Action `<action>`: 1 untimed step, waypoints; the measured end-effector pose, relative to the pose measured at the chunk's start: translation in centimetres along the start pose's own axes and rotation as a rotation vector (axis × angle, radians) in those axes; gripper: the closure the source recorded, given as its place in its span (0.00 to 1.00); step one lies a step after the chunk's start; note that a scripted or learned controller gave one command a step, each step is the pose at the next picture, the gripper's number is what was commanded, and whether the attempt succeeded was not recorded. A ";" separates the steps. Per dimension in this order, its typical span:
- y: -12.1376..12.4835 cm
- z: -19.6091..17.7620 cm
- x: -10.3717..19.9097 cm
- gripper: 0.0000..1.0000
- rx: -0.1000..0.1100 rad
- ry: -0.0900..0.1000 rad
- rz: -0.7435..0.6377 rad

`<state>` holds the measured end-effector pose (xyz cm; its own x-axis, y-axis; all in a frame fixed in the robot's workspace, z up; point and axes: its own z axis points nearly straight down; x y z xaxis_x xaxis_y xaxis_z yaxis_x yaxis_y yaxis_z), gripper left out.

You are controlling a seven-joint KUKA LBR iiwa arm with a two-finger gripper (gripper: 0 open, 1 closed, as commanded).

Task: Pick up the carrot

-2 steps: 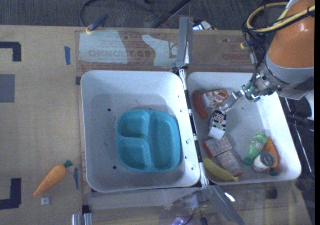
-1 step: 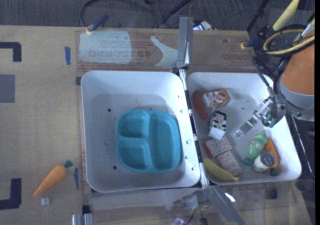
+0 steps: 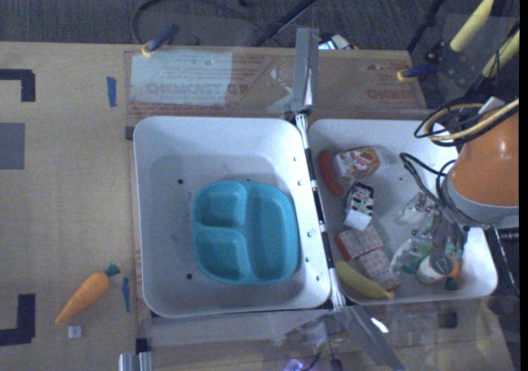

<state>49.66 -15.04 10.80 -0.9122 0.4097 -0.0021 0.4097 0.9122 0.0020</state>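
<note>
An orange toy carrot (image 3: 82, 296) with a green top lies on the bare bench, outside the bins, near the front left corner of the left bin (image 3: 157, 221). My gripper (image 3: 427, 250) hangs low over the front right part of the right bin (image 3: 487, 279), far from that carrot. A small orange and green piece (image 3: 452, 269) sits right beside the gripper; I cannot tell what it is. The orange band (image 3: 487, 167) of the arm covers the bin's right edge.
A teal divided plate (image 3: 245, 231) lies in the left bin. The right bin holds a red and white packet (image 3: 356, 163), a small black and white carton (image 3: 359, 205), pink checkered blocks (image 3: 365, 251), a banana (image 3: 363, 283) and a white round item (image 3: 428, 271).
</note>
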 end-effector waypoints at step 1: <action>-3.8 2.1 -0.1 0.00 0.000 -0.005 -0.193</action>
<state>48.16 -18.56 8.70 -0.9738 0.2275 -0.0074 0.2275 0.9738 0.0006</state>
